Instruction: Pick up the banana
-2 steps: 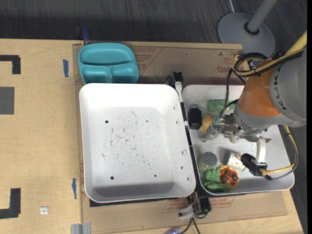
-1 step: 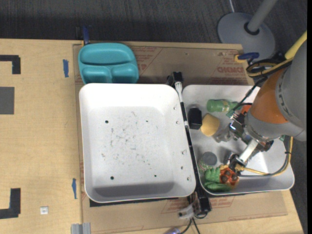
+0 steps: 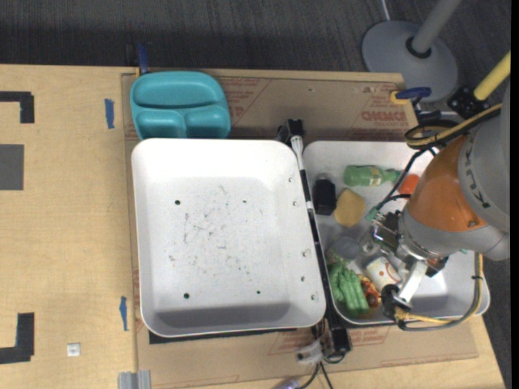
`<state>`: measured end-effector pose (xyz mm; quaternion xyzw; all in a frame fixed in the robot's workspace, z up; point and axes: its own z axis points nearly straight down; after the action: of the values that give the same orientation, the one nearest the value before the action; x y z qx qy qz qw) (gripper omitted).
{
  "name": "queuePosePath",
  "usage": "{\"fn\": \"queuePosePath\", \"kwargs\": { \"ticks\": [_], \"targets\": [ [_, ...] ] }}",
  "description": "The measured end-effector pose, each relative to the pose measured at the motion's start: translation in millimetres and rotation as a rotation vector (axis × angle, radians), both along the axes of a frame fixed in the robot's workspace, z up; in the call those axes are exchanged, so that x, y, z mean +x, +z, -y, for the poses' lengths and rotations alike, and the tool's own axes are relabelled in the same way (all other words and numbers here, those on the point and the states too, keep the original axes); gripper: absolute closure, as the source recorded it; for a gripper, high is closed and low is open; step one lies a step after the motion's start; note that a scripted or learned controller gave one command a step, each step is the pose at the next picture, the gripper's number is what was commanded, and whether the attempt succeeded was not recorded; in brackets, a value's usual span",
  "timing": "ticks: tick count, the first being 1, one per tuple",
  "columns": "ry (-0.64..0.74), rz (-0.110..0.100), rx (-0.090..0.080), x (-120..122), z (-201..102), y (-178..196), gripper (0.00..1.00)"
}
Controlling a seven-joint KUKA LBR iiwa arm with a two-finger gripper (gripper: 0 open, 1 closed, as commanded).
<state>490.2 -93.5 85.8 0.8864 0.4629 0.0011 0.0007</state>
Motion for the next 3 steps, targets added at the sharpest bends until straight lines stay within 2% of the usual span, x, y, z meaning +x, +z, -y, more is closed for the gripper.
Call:
{"fn": "queuePosePath", "kwargs": {
  "ticks": [1,2,3],
  "targets": [
    [-0.063,-0.003,0.001,82.3,-11.6,99.1,0.0],
    [-0.287,-0.004,0.001,73.8,1.9,-0.6,0.0],
    [-0.181,-0.003,0.001,42.6,12.7,200.3,0.0]
  ]
}}
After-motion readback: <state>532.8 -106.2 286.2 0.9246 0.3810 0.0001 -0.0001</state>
